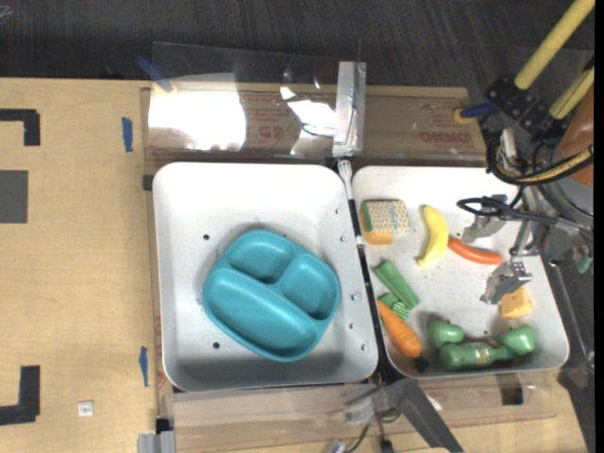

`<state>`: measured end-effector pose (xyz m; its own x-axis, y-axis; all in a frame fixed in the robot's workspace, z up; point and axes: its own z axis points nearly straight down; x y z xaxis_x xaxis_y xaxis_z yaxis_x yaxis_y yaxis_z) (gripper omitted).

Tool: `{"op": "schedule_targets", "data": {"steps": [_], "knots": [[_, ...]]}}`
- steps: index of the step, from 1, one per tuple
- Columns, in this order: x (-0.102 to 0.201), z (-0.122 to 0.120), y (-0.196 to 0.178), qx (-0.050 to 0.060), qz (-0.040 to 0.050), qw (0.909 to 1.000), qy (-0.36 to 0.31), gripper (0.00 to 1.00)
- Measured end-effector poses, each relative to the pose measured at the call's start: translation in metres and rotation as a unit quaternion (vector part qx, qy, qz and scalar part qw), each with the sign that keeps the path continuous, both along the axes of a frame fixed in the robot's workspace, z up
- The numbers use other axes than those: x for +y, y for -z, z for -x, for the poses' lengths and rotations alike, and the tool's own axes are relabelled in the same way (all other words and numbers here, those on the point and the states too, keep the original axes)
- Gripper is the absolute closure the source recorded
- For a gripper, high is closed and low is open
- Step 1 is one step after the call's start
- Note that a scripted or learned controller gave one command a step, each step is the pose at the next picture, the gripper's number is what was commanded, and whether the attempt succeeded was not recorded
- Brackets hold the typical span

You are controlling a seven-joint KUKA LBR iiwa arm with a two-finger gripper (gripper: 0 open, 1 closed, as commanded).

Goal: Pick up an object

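1. Hanging over the right bin, the tool sits low near that bin's right side; whether it is released or clenched, I cannot tell.
2. Cheese wedge, yellow-orange, lies just below the tool, touching or nearly so; contact not clear. Nothing is seen gripped.
3. Red-orange strip lies just left of the tool, by the banana.
4. Right bin count: one banana, one strip, one cheese wedge, one carrot, one green pod, one green dumbbell, one sponge-like block with a mesh face.
5. Dumbbell lies along the near edge, below the cheese wedge; carrot and pod lie at the left wall, well apart from the tool.
6. Left bin count: one teal divided plate, three compartments, tilted on the diagonal.
7. Two bins side by side on the counter.
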<state>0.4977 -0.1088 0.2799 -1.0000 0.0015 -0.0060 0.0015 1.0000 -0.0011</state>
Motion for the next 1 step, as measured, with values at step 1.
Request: {"op": "schedule_targets", "data": {"steps": [1], "knots": [[0.0018,0.0193,0.1304,0.005,-0.0013,0.9981,-0.062,0.00]]}}
